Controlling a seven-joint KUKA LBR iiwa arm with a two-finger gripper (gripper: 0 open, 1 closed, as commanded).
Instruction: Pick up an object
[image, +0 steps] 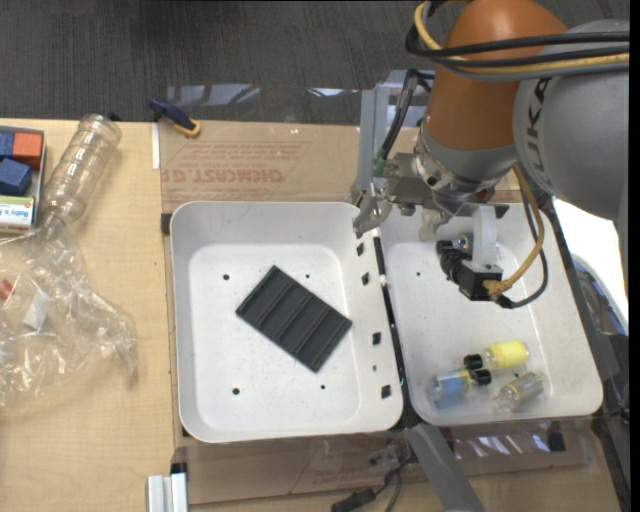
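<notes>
gripper (366, 214): hanging at the upper middle of the frame, right over the wall where the two bins meet, at their far end. Honestly can't tell if it's open or closed from this angle, and nothing I can see is sitting in it.

left bin (190, 300): holding one thing, a dark ribbed slab (293, 318), lying flat around the middle of the bin floor.

right bin (560, 330): showing a small huddle in its lower right corner: a yellow-capped piece (505, 353), a blue piece (452, 386) and a clear piece (520, 390), all just beside each other.

the bit that matters: the slab is sitting down and to the left of the gripper, with its long axis running diagonally from upper left to lower right. The huddle is lying down and to the right, a bit farther off. I'm guessing either one is fair game.

what the next move is asking for: I'm thinking it needs to travel toward the bottom of the frame before dropping, and the slab being so flat is looking tricky to pinch.

off to the side: a clear plastic bottle (80, 165) and crumpled plastic wrap (50, 310) are lying at the left of the frame, well apart from the bins.
</notes>
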